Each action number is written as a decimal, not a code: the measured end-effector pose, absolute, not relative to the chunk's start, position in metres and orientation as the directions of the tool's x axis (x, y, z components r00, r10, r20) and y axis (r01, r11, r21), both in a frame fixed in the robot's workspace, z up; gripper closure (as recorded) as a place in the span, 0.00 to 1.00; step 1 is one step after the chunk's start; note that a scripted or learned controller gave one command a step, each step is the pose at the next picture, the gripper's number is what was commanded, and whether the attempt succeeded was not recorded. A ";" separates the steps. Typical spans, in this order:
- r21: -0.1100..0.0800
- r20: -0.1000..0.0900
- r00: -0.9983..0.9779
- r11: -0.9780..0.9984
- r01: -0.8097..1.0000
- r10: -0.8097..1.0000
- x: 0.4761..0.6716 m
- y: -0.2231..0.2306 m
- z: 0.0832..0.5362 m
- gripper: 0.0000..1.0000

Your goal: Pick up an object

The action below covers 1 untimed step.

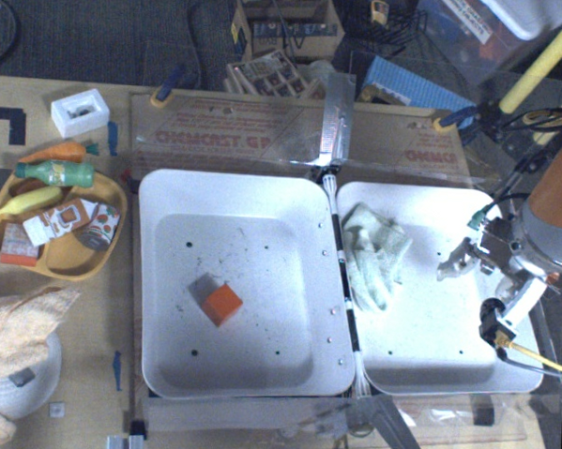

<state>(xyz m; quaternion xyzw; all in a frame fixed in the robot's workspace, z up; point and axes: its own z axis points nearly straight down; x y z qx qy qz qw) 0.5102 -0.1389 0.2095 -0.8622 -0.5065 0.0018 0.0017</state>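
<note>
Orange block [223,304] in left bin [169,204], crumpled cloth [373,252] in right bin [424,358], gripper [456,264] above right bin, claw state cannot be told

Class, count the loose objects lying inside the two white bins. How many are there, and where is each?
2. An orange block lies in the left bin, near its middle. A crumpled pale cloth lies in the right bin, against its left wall. The cloth may hide something.
</note>
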 end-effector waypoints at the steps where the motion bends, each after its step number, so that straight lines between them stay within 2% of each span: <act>1: 0.007 0.003 0.454 -0.454 0.891 0.891 0.541 -0.107 0.088 0.00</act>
